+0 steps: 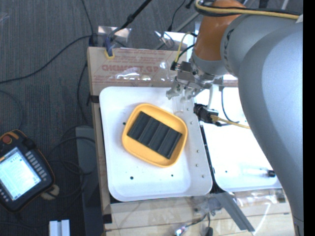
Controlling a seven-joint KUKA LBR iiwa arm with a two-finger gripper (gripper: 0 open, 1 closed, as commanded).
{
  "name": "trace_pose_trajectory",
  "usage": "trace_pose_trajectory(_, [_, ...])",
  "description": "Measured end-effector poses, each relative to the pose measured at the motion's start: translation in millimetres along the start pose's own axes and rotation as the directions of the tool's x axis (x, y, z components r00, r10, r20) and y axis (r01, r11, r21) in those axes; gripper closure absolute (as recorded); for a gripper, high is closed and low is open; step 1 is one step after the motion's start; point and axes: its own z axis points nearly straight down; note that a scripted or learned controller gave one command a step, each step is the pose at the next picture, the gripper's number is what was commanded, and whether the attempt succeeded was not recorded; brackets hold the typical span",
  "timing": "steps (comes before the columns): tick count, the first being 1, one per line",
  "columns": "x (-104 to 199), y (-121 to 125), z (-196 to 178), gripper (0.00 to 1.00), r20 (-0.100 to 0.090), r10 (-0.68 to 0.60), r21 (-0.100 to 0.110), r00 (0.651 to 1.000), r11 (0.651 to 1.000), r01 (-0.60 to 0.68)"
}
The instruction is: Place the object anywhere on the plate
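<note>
Left bin (110, 146) on the worktop carries a yellow plate (129, 140), squarish with rounded corners, set at a tilt to the bin's edges near the bin's middle. On the plate lies the object (155, 134), a dark grey ribbed block with several parallel ridges, flat and fully within the plate's raised rim; it covers most of the plate's floor and no part hangs over the edge. Judged from how things lie, the placing looks done: object rests on plate, nothing bears on it. What may be left is only for the arm to clear away, if the program counts that. The claw (181, 90) hangs above the far right corner of the left bin, by the wall between the two bins, under the orange band of the arm (216, 28). It is well apart from the object, up and to the right of it in the camera view, with a stretch of bare white bin floor between. Nothing is visible between its fingers; the fingertips are small and pale against the white bin, and I cannot tell whether they stand apart or together. Right bin (236, 151) mostly hidden under the grey arm body. Cardboard sheet (133, 68) lies behind the bins; a handheld pendant (19, 173) sits on the floor at left.
</note>
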Motion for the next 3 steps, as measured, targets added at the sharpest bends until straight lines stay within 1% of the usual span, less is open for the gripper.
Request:
trace_pose_trajectory(1, [54.3,-23.9,8.8,1.00,0.001,-0.184,0.001,0.983,0.983,0.184])
trace_pose_trajectory(2, [67.8,0.2,8.1,1.00,0.002,-0.351,-0.002,0.936,0.936,0.351])
trace_pose_trajectory(3, [84.7,-93.2,8.5,1.00,-0.003,-0.603,-0.002,0.797,0.797,0.603])
